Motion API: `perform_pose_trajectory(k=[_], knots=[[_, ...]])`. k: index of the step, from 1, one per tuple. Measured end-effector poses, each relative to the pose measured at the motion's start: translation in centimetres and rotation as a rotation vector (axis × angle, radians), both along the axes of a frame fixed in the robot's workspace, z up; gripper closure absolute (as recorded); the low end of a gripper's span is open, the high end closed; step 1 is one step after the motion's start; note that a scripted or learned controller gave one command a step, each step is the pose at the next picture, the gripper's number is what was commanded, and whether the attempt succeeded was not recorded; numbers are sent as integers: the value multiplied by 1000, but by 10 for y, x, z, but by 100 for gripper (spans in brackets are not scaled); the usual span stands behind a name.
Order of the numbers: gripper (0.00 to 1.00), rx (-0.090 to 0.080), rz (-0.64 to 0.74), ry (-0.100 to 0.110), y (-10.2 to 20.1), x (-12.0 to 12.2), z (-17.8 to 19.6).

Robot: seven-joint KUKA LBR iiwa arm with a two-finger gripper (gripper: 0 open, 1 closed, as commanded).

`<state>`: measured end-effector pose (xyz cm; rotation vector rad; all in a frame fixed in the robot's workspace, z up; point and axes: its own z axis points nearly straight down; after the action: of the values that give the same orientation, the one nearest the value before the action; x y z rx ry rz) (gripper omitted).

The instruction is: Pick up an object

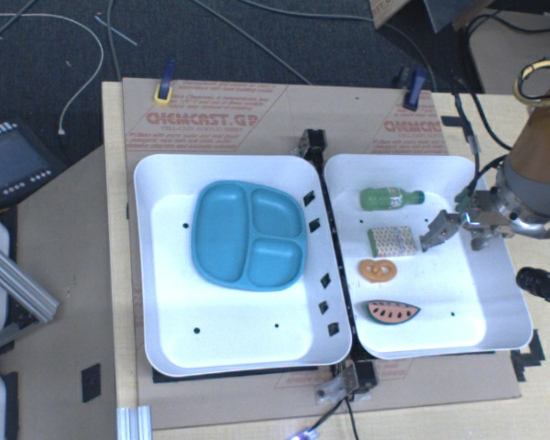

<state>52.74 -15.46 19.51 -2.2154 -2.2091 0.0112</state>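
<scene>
The hand (437, 231) is hovering just beside the grater (391, 240), seemingly lining up, though its opening is unclear.

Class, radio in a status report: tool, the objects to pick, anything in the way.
Tool over right bin, right of grater. Bottle, pretzel, watermelon slice lying loose. Nothing gripped. Path clear.

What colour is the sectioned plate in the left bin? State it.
Light blue; the sectioned plate shows best in the camera view, lying in the left bin.
</scene>
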Motion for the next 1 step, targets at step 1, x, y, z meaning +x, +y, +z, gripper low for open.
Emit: perform_pose_trajectory(k=[1], knots=[[0,-3,3,-13,0,3,6]])
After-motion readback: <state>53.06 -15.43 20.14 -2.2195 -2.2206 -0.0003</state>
